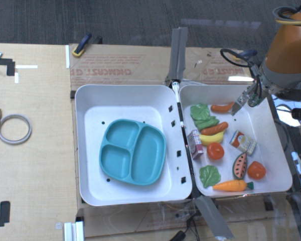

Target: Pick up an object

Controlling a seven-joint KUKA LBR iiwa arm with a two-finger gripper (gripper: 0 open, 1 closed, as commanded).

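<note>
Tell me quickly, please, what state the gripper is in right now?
Gripper: cannot be told; it hangs at the back of the right bin, beside the sausage.

You have a wooden bench [35,185] carrying two white bins [85,149], a tape roll [12,129] and flattened cardboard [120,67].

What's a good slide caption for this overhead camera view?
Gripper poised beside a toy sausage in the right bin; blue plate sits left.

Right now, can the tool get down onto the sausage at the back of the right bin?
Probably yes. The tool hangs right beside the sausage, which lies alone on the bin floor with nothing on top of it.
</note>
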